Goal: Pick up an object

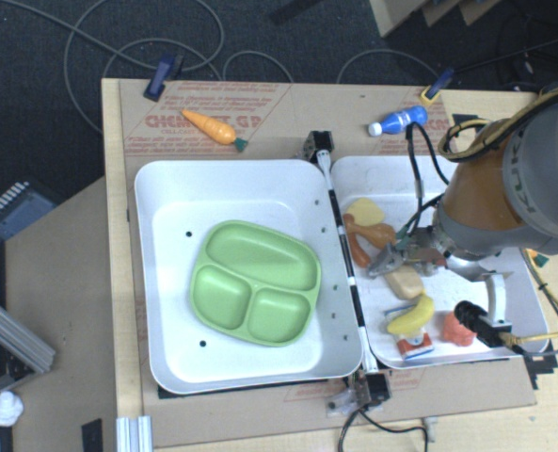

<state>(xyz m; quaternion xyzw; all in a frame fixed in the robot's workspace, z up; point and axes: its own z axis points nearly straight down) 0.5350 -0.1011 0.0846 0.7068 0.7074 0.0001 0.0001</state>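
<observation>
Tool (398, 255) is down in the right bin (377, 172), among the toy food; can't tell its finger state from this angle. Candidate objects there: tan piece (404, 283) just near of the tool, yellow piece (410, 317), red piece (458, 329). Left bin (156, 196) carries a green divided tray (255, 282). Toy carrot (213, 127) lies on the table, far side.

Arm over the right bin, green tray in the left

The arm (504, 191) reaches in over the right bin (377, 172), its pincer (391, 257) low among small toy foods: a tan piece (406, 283), a yellow one (410, 316) and a red one (459, 330). The left bin (166, 191) holds a green divided tray (255, 282). On the counter (288, 111) behind lie a toy carrot (213, 126) and a blue bottle (398, 121).
</observation>
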